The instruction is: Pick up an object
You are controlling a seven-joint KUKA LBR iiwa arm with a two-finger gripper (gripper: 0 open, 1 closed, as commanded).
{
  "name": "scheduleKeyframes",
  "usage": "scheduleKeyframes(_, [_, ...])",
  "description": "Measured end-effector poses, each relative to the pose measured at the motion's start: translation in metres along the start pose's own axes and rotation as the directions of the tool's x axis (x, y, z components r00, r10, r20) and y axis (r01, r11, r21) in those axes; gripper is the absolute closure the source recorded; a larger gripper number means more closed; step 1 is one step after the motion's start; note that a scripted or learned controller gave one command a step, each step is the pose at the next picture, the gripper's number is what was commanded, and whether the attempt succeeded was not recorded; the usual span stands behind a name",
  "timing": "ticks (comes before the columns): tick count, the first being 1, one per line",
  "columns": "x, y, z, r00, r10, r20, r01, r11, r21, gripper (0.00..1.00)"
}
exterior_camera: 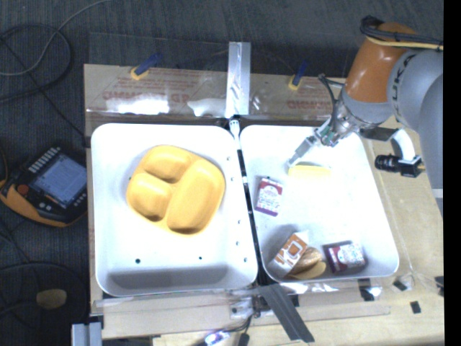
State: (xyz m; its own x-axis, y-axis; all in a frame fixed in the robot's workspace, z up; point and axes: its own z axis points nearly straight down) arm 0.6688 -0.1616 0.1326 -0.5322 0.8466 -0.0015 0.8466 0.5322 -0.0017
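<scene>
One pale yellow block lies flat beneath the jaws.

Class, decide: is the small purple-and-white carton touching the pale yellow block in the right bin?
Apart. The camera view shows bare white bin floor between the purple-and-white carton and the pale yellow block.

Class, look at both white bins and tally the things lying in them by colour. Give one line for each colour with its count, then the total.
Yellow: 2, the big moulded yellow lump in the left bin and the pale yellow block in the right bin
Dark red: 2, the small carton and the packet
Orange and brown: 1, the wrapped snack
Total: 5
</scene>
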Motion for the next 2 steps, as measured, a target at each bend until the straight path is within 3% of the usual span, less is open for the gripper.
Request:
scheduleKeyframes(1, [0.0292,-0.0037,0.0433,0.983,-0.183,0.009,0.183,0.983,-0.005,0.00])
scheduleKeyframes(2, [0.0301,-0.0010,0.0339,0.983,-0.182,0.008,0.182,0.983,-0.011,1.00])
